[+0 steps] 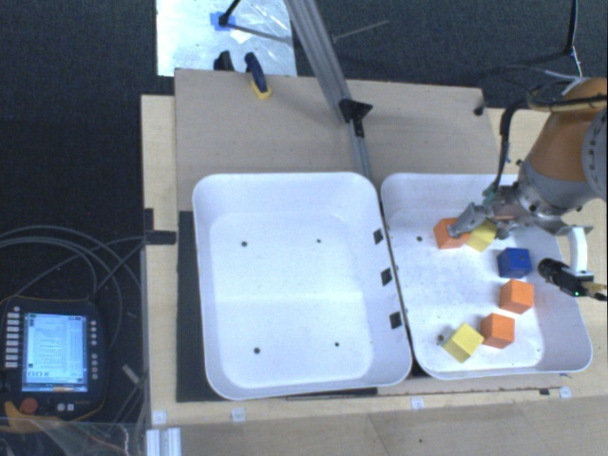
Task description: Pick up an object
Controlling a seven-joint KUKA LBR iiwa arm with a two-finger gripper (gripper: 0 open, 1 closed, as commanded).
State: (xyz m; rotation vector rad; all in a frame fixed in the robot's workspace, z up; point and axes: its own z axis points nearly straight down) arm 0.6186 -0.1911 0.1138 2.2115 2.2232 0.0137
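The right bin [418,350] holds six small blocks. At its far side an orange block [446,233] sits just left of a yellow block [482,237], the two close together or touching. Nearer lies a blue block [514,261], then a second orange block [517,295], and along the near edge a third orange block [497,330] right beside a second yellow block [465,341]. All look like plain cubes with matte faces, so none has a long axis; most sit turned a little askew to the bin's walls.

The arm [570,155] comes in from the right, its orange band above the grey wrist, and bends down toward the far part of the right bin. The gripper [478,220] is low over the far orange and yellow blocks, its grey tip slanting leftward and down across them. It seems to touch or nearly touch both, but whether its fingers are spread or pinched on either block I cannot tell.

The left bin [285,283] sits just beside the right one. A handheld screen [49,354] lies at the near left, off the bench.
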